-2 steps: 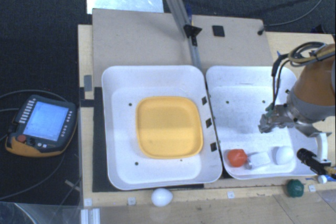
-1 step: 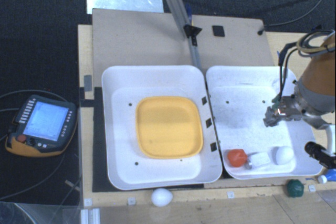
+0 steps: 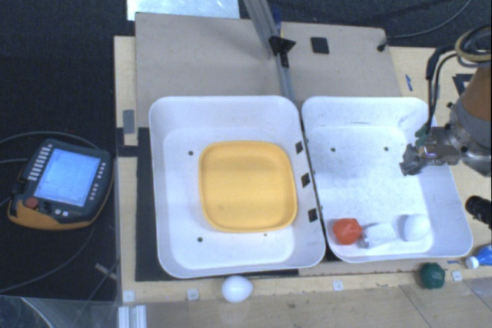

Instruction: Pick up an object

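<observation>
**me:** Overhead cam from my remote seat. The arm (image 3: 473,115) is cut off by the right edge, so I only get the wrist end, and the gripper (image 3: 416,160) is a dark blurry lump over the right side of the right bin (image 3: 361,123). Honestly can't tell if the jaws are spread or pinched, and I see nothing between them

**other guy:** where's the stuff to grab?

**me:** Front of the right bin: a red object (image 3: 346,230), a white ball (image 3: 416,226), and a pale thing (image 3: 377,234) between them that's too washed out against the bin to name. All well apart from the gripper. Left bin (image 3: 173,188) has a yellow plate (image 3: 248,186) in it

**other guy:** anything around?

**me:** A white egg-shaped thing (image 3: 237,288) on the bench just in front of the left bin, a dark green ball (image 3: 431,275) by the right bin's front corner, the teach pendant (image 3: 60,182) on the floor at left
</observation>
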Available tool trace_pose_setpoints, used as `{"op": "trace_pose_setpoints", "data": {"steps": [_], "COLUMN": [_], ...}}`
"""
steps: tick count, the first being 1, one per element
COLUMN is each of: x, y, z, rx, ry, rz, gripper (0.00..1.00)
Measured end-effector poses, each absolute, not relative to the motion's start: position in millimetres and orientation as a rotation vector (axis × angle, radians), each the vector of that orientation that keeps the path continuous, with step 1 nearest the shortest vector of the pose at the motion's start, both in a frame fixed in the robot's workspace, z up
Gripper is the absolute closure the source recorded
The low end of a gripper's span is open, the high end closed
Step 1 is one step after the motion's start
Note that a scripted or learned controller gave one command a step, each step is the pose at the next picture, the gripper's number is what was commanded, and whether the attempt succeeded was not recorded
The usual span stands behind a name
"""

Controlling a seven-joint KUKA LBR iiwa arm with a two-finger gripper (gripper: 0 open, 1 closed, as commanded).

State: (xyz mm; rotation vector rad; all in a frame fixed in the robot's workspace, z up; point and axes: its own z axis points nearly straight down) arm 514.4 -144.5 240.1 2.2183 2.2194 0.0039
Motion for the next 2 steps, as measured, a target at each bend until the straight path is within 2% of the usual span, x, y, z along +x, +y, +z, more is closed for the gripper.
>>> {"op": "trace_pose_setpoints", "data": {"steps": [2], "x": [528.4], "y": [-43.4], "z": [252.8], "rx": [2.217], "ry": [2.227], "rz": [0.002], "gripper": [1.0]}}
